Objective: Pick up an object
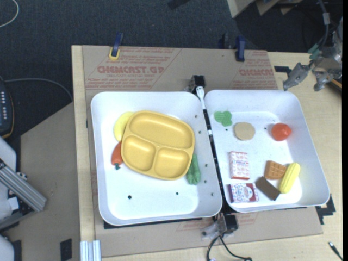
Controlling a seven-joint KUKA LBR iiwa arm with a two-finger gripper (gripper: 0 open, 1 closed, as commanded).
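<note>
**While the toys wait, the gripper is far from them**

Since nothing is held yet, the job is at its very start. Nearest the camera, in the right bin [310, 162], lie a red and white packet [242, 192], a brown block [267, 188], a yellow corn [289, 177], a waffle [275, 170] and a second small packet [238, 164]. Farther back sit a tan cookie [244, 130], a red tomato [280, 131] and a green leaf [223, 117]. The left bin [103, 162] holds a yellow tray [157, 144].

Next, I think, the arm must choose one toy, such as the tomato with room around it, and come down over it.

Farthest away, the gripper [304, 76] hangs past the right bin's back corner, above the desk [81, 145]. I cannot tell if it is apart or together.
</note>
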